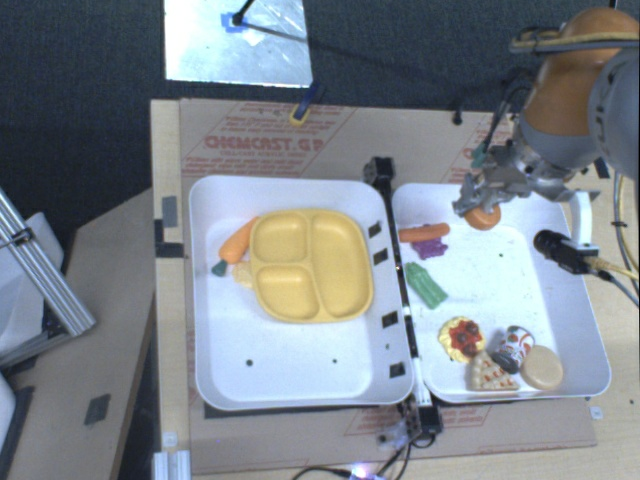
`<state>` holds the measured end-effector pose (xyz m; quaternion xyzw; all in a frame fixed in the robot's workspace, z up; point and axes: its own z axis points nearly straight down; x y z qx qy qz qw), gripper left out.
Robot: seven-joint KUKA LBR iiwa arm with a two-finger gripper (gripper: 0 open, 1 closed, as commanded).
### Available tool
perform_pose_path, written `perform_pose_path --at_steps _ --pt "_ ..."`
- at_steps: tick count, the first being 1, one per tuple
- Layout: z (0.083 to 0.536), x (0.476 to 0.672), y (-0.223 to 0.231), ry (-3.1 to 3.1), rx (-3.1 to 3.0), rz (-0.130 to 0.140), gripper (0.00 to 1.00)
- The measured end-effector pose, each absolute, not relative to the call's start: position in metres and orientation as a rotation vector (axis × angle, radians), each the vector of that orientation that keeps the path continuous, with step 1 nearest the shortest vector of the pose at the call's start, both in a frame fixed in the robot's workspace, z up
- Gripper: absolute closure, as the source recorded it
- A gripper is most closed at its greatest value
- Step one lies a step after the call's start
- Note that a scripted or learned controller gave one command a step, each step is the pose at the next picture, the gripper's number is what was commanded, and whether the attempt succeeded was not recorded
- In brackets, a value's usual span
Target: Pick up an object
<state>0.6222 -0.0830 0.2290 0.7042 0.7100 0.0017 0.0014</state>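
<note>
My gripper (478,201) hangs at the far edge of the right bin (505,278), reaching in from the right. A small round orange object (486,219) lies directly beneath it, partly covered by the gripper and touching or nearly touching it. Also in this bin are an orange-red stick (424,233), a purple piece (432,249) and a green piece (427,288) near the left wall. At the front lie a yellow-and-red item (461,337), a waffle-like piece (489,374), a small can (513,347) and a beige disc (544,368).
The left bin (205,308) holds a yellow divided plate (305,265) with a toy carrot (237,240) at its left edge. A black divider with clips (397,288) runs between the bins. A black fitting (560,250) juts over the right bin's right side.
</note>
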Motion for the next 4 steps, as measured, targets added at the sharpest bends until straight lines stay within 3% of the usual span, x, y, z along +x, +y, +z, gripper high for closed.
perform_pose_path --at_steps 1,2,3,4 --pt "0.215 0.66 -0.051 2.229 2.211 0.005 1.0" --pt "0.234 0.659 -0.049 2.225 2.212 0.005 1.0" --pt "0.225 0.664 -0.049 2.226 2.213 0.002 1.0" --pt "0.22 0.645 -0.056 2.221 2.22 0.0 1.0"
